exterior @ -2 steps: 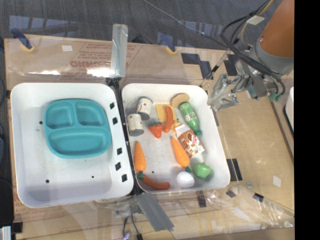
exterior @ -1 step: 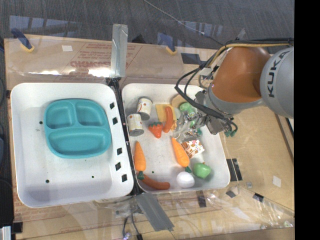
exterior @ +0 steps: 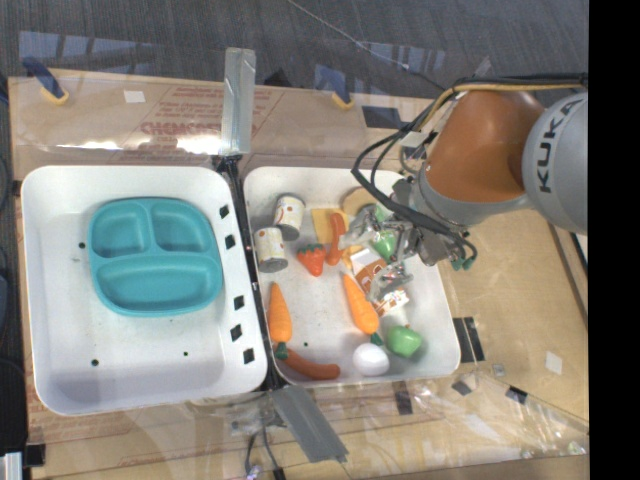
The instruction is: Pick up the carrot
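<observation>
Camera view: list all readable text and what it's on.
"KUKA" on the grey arm, running vertically.
Red print on the plastic sheet behind the bins: too faint to read.
Labels on the two small cans and the packet in the right bin: too small to read.

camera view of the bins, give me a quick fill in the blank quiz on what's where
1. The teal tray lies in the ____ bin.
2. The number of carrots in the right bin, one by its left wall and one near its middle, is ____.
3. The white egg lies beside a pepper whose colour is ____.
4. The gripper is over the ____ bin.

Missing words: left; two; green; right
</observation>
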Available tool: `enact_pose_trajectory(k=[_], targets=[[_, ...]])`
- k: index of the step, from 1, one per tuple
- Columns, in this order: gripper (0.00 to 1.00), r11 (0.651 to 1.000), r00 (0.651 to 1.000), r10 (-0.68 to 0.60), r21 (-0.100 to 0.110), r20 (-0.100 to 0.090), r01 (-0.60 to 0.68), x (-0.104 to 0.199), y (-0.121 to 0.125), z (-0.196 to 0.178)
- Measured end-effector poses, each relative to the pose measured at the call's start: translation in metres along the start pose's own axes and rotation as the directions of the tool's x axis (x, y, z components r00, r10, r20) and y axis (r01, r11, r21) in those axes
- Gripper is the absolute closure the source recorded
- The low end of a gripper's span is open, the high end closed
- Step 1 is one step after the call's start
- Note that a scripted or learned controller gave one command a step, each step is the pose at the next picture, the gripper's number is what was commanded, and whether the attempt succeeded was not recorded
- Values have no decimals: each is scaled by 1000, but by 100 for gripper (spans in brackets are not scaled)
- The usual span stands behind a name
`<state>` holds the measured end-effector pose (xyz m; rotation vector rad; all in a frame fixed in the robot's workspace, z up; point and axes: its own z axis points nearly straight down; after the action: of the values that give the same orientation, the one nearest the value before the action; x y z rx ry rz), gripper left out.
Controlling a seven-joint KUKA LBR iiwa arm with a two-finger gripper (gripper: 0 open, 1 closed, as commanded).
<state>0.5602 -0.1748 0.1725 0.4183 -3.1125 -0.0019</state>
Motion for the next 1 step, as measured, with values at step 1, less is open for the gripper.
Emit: enact_pose_trajectory(k=[1], targets=[[0, 997, 997, -76, 0, 1, 76, 28, 15, 82]])
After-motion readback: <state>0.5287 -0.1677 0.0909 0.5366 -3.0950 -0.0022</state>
